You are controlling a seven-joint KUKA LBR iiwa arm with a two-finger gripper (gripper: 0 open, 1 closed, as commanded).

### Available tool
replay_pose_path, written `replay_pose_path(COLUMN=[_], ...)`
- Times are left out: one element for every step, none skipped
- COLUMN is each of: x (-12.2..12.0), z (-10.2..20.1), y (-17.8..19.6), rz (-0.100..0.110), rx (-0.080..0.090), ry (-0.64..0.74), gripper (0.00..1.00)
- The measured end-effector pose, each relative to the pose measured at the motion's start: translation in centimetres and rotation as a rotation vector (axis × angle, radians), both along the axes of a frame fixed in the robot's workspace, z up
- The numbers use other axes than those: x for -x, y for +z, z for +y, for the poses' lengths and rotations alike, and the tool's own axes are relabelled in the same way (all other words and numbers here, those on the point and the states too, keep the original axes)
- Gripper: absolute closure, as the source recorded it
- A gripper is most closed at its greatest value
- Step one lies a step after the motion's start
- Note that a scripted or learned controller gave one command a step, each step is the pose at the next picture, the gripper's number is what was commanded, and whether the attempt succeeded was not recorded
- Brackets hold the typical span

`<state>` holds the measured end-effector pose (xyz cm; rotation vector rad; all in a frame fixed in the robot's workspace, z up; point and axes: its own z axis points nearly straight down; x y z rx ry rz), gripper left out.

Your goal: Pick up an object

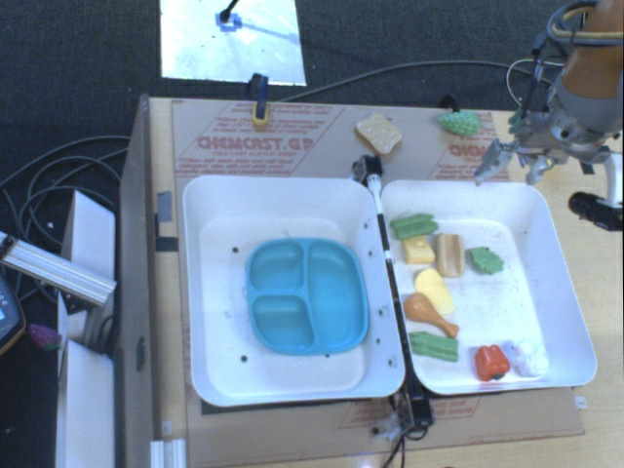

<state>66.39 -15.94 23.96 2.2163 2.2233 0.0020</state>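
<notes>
Red toy pepper [492, 362] in right bin [564, 261], blue tray [306, 294] in left bin [210, 261]

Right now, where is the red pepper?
The red pepper lies in the right bin, near its front edge, between the green bean pod and a small white item.

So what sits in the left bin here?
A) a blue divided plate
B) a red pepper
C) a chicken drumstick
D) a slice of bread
A: the blue divided plate lies alone in the left bin; the toy foods are in the right bin or out on the bench.
</notes>
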Motion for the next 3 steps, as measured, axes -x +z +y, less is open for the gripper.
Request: replay_pose_path(x=[7.5,3.1,0.7], z=[2.7,5.9,5.4], y=[-5.9,-15.0,-12.1], rz=[0.003,-0.005,-0.002], rx=[-0.001,-0.001,0.0], ry=[-0.001,0.0,0.002], gripper=[0.0,0.0,0.0])
